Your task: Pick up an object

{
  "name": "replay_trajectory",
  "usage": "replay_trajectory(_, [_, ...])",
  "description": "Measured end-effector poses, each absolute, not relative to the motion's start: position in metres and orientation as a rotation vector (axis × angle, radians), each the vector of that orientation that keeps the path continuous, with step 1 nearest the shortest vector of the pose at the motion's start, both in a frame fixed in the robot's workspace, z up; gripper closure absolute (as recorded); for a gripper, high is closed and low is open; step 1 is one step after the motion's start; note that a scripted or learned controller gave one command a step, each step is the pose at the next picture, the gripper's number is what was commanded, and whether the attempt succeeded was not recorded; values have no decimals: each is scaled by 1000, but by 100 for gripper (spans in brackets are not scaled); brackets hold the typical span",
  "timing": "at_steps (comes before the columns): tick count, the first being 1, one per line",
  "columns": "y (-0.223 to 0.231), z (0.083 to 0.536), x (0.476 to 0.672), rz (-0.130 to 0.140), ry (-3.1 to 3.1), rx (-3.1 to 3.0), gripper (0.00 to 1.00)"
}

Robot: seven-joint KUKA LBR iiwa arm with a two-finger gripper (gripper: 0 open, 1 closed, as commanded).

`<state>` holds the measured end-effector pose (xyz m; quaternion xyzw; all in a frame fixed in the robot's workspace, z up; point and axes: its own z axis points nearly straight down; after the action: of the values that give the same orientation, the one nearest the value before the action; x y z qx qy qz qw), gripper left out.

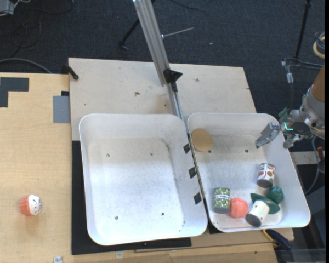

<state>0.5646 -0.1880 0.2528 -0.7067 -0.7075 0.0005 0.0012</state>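
Camera view: grey two-finger gripper (276, 135) over right white bin (230, 126), spread, pinching nothing. Small objects clustered at near corner: red-white can (266, 175), green can (221, 199), orange ball (239, 207).

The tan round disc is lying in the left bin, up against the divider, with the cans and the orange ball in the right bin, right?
Not quite: the camera view shows the tan round disc in the right bin, near the divider. The cans and orange ball are in the right bin too.
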Motion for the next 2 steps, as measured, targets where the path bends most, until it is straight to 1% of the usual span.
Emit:
replay_trajectory(1, [-193, 198, 572, 6, -2218, -2215, 0])
replay_trajectory(2, [-193, 135, 566, 7, -2215, -2216, 0])
